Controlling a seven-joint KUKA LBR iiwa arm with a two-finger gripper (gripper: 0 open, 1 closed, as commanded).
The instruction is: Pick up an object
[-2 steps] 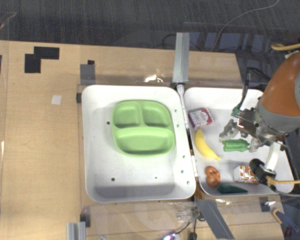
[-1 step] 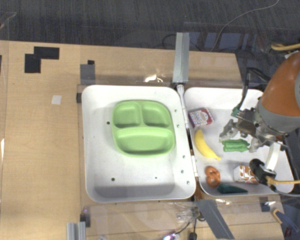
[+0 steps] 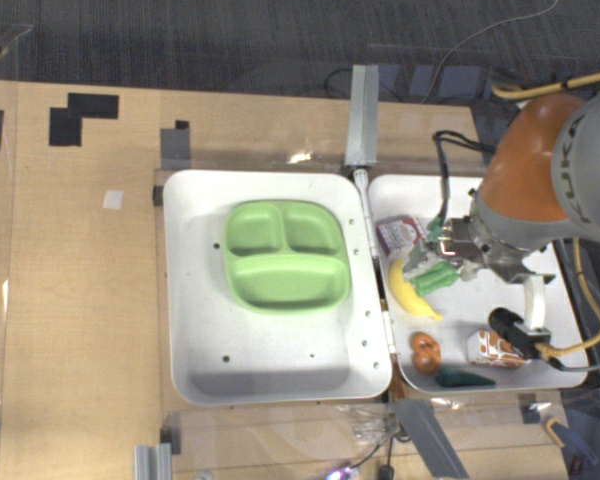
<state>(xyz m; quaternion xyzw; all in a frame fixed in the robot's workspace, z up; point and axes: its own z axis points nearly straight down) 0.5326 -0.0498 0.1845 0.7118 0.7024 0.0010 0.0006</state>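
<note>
On the wooden bench (image 3: 80, 298), two white bins (image 3: 195, 358), dark carpet (image 3: 230, 18) beyond; tool (image 3: 435, 263) state unclear.

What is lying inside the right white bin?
In the right bin: a banana, a green object, a purple packet, a brown item. The arm covers part.

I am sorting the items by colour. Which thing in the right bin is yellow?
The banana. It lies near the bin's left wall, just below the claw, and it alone is yellow; the small round fruit is orange-brown.
</note>
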